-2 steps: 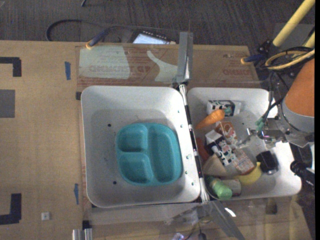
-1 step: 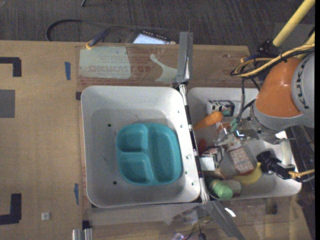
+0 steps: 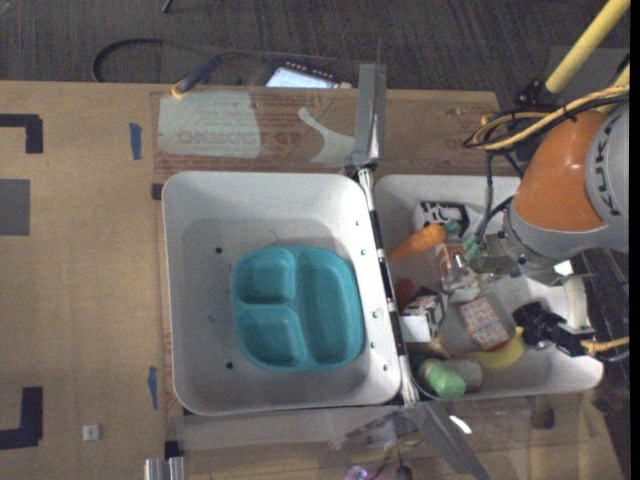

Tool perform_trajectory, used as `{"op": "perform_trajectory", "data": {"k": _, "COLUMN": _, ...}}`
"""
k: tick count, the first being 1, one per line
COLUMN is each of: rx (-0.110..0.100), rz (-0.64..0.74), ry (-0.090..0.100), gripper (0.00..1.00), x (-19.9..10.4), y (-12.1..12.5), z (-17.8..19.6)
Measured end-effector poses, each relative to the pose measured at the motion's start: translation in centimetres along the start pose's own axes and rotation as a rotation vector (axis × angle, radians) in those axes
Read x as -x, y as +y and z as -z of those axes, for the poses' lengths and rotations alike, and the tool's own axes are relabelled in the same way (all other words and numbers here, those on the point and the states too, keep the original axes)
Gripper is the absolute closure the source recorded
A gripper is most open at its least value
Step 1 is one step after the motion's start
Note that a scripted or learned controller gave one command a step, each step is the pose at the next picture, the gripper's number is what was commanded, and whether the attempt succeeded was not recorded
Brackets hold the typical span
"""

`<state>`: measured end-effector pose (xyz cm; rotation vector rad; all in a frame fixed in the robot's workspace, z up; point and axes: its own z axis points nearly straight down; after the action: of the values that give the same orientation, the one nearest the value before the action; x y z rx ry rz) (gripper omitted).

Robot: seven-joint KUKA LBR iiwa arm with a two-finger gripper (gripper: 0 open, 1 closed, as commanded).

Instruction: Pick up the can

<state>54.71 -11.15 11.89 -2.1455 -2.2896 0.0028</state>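
Observation:
The can (image 3: 478,326) is a grey cylinder with a pinkish patterned label, lying tilted in the right bin (image 3: 560,373) among other items. My gripper (image 3: 456,271) hangs over the middle of that bin, just up and left of the can, between it and an orange carrot (image 3: 418,241). The gripper's metal parts blend with the clutter below, and nothing is clearly held. The grey arm with its orange band (image 3: 560,183) reaches in from the right.
Around the can lie a yellow object (image 3: 508,354), a green object (image 3: 441,377), a small box (image 3: 421,313), a red item (image 3: 404,293) and a black-and-white item (image 3: 441,213). The left bin (image 3: 200,208) holds a teal divided plate (image 3: 297,306).

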Motion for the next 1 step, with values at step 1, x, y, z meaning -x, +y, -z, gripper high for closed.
{"op": "perform_trajectory", "data": {"k": 1, "rx": 0.0, "rz": -0.338, "ry": -0.002, "gripper": 1.0, "x": 3.11, "y": -0.7, "z": 11.6}}
